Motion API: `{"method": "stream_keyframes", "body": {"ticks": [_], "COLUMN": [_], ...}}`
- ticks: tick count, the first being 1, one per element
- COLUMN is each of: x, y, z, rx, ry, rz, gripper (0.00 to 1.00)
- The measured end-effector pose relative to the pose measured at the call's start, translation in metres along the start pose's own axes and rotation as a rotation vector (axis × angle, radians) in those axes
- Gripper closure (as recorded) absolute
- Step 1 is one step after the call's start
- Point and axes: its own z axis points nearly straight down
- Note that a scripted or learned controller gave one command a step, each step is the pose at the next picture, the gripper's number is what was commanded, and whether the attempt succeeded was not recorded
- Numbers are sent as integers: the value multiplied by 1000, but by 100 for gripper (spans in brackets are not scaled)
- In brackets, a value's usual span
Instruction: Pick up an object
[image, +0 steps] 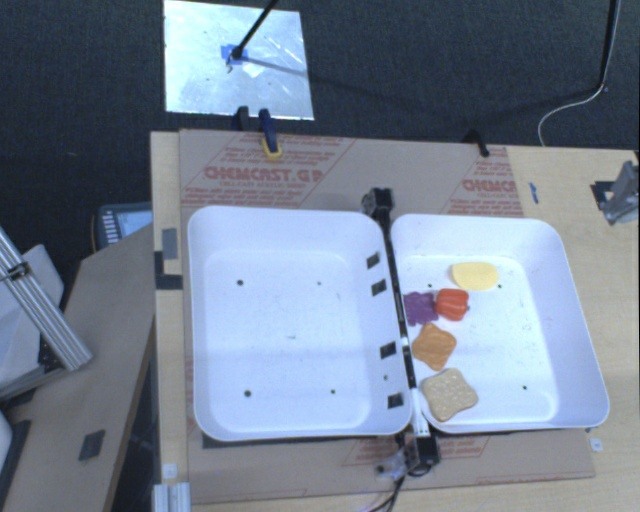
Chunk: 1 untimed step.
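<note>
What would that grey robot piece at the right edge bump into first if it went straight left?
Probably the right bin's rim, then maybe the yellow piece inside. The grey piece seems to point left, but its height above the bench is unclear, so it might pass over both.

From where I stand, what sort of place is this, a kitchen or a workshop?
Most likely a lab or test bench, not a kitchen. Two white bins sit clamped side by side on a board, the food pieces in the right one look like toys, and cables run across the dark floor.
</note>
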Motion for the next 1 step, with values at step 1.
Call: {"method": "stream_keyframes", "body": {"ticks": [1], "x": [86], "y": [0], "z": [102], "rx": [10], "ry": [0], "rz": [1], "gripper": [100]}}
